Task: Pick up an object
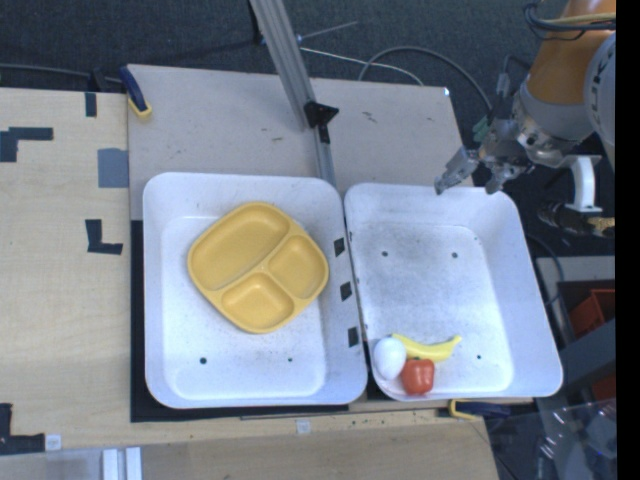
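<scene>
Gripper (466, 179) hovers over the far right corner of the right bin (520, 268); jaws spread apart, nothing between them. Banana (432, 347), white egg (388, 358) and red pepper (419, 375) cluster at the bin's near edge, well apart from the jaws. Yellow divided plate (258, 266) lies in the left bin (165, 298).

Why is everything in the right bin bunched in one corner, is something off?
Nothing looks spilled or broken. The banana, white egg and red pepper are crowded together at the near left corner of the right bin, while the yellow tray sits askew in the left bin. The gripper hovers at the far edge.
</scene>
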Robot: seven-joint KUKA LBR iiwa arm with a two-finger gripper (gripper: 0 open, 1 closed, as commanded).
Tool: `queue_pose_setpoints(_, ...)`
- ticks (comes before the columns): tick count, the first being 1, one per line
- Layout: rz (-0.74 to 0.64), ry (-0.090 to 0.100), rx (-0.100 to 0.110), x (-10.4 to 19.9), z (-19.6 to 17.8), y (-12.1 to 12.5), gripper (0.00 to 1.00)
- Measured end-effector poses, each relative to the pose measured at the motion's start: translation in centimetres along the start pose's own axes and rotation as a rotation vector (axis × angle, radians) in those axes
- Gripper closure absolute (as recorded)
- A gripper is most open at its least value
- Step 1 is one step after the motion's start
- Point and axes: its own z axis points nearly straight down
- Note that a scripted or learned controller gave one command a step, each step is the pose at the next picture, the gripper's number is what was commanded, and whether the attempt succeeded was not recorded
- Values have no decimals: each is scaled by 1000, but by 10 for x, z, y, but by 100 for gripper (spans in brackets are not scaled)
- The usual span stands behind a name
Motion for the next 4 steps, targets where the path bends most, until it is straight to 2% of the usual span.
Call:
queue_pose_setpoints(1,0,-1,0,0,0,0,0)
queue_pose_setpoints(3,0,1,7,3,123,8,0)
queue_pose_setpoints(4,-1,-1,2,4,147,8,0)
